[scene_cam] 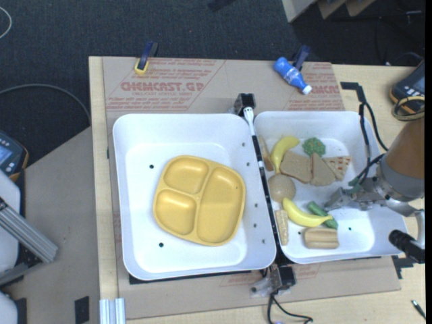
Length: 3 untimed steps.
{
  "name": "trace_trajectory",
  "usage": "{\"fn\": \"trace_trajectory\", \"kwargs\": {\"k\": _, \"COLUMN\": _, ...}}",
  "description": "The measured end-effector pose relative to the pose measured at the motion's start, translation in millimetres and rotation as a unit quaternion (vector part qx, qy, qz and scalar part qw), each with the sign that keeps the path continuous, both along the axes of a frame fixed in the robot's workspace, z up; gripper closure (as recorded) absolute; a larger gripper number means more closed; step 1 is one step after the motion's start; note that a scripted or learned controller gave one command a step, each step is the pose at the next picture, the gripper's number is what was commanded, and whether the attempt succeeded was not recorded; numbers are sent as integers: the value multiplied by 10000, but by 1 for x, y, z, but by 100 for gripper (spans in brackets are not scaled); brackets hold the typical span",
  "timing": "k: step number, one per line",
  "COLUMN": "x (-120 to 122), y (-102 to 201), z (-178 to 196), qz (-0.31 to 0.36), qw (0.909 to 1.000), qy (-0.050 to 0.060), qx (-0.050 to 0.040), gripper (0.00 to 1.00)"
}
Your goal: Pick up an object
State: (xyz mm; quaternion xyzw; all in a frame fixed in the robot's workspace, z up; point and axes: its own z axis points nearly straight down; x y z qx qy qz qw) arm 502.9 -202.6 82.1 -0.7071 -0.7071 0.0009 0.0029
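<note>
The right bin (358,123) holds several toy foods. A yellow banana (284,146), a green broccoli (313,145) and brown bread slices (298,167) lie at its far side, with a sandwich wedge (337,163) beside them. Nearer the front are a round beige piece (282,187), a second banana (303,214), a small green piece (324,212), a tan roll (320,238) and a pale stick (281,227). My gripper (339,198) reaches in from the right and hangs low over the bin's middle, just right of the second banana. I see nothing held in it.
The left bin (128,133) holds a yellow divided plate (200,199). A blue bottle (291,74) and a yellow-blue clamp (144,59) lie on the cardboard behind the bins. Black cables (368,127) run along the right bin's right side.
</note>
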Motion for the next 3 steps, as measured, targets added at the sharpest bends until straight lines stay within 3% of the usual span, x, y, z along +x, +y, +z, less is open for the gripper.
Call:
{"fn": "trace_trajectory", "kwargs": {"k": 1, "x": 1, "y": -1, "z": 13, "qz": -7, "qw": 10000, "qy": -32, "qx": -16, "gripper": 100}}
{"fn": "trace_trajectory", "kwargs": {"k": 3, "x": 11, "y": 6, "z": 127, "qz": 11, "qw": 10000, "qy": -67, "qx": -31, "gripper": 100}}
